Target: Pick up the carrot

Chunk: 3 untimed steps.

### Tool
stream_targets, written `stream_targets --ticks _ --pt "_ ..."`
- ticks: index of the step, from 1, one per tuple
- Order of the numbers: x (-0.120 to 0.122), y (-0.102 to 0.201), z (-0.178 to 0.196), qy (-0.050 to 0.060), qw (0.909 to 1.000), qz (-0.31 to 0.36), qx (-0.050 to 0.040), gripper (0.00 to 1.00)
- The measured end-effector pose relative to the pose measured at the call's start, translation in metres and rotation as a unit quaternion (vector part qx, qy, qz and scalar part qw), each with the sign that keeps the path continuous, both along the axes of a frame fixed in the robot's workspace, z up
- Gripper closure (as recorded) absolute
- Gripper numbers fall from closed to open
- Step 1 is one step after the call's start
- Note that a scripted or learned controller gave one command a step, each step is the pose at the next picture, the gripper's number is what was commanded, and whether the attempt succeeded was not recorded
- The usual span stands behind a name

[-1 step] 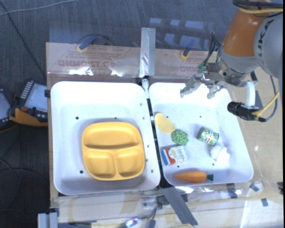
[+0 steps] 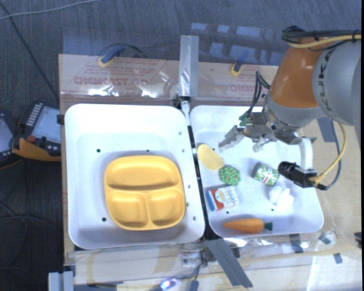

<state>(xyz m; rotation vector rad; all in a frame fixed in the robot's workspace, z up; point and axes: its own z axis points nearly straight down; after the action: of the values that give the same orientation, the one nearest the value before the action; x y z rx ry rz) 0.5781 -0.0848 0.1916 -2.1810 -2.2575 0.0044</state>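
The carrot, orange with a green top at its right end, lies flat along the front wall of the right bin. My gripper hangs over the back half of that bin, well behind the carrot. Its fingers are spread open with nothing between them. The grey arm with its orange band reaches in from the upper right.
The right bin also holds a yellow oval piece, a green ball, a small carton, a green-labelled can and a white lump. A yellow divided tray sits in the left bin.
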Motion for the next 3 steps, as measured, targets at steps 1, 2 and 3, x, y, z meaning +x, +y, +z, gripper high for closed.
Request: stream_targets --ticks 1,2,3 --pt "-0.046 0.027 -0.001 0.0 0.9978 0.067 0.0007 0.0" --pt "-0.046 0.028 0.007 0.0 0.9977 0.068 0.0017 1.0" --pt "-0.057 0.136 0.065 -0.001 0.9997 0.024 -0.0002 1.0"
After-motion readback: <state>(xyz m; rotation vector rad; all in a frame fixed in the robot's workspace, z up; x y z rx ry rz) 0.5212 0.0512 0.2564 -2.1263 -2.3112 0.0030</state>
